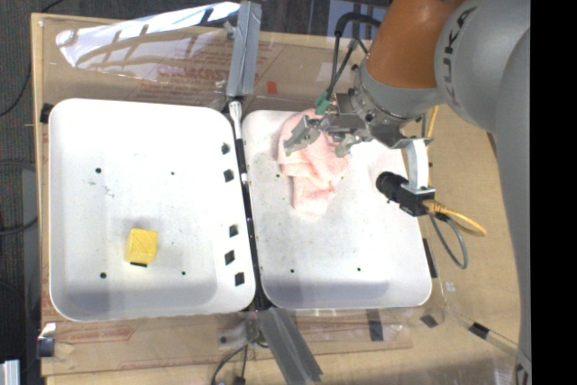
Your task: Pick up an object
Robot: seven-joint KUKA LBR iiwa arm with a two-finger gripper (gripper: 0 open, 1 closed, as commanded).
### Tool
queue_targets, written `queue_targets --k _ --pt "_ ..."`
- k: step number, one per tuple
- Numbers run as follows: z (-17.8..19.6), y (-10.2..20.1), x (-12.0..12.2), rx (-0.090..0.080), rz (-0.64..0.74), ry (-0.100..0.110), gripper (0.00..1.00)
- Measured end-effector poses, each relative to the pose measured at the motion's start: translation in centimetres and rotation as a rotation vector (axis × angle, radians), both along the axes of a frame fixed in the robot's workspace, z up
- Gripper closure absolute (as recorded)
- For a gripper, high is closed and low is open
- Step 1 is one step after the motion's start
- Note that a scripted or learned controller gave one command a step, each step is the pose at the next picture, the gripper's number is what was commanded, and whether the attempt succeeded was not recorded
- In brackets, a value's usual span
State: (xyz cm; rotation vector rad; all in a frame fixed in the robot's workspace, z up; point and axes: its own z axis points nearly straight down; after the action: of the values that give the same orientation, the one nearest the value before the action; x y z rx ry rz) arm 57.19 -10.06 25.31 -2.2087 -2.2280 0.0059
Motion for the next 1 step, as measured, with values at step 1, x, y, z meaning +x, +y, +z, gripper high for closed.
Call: queue_targets --k 1 --pt "-15.91 -3.50 3.21 -0.001 -0.110 -0.008 0.00"
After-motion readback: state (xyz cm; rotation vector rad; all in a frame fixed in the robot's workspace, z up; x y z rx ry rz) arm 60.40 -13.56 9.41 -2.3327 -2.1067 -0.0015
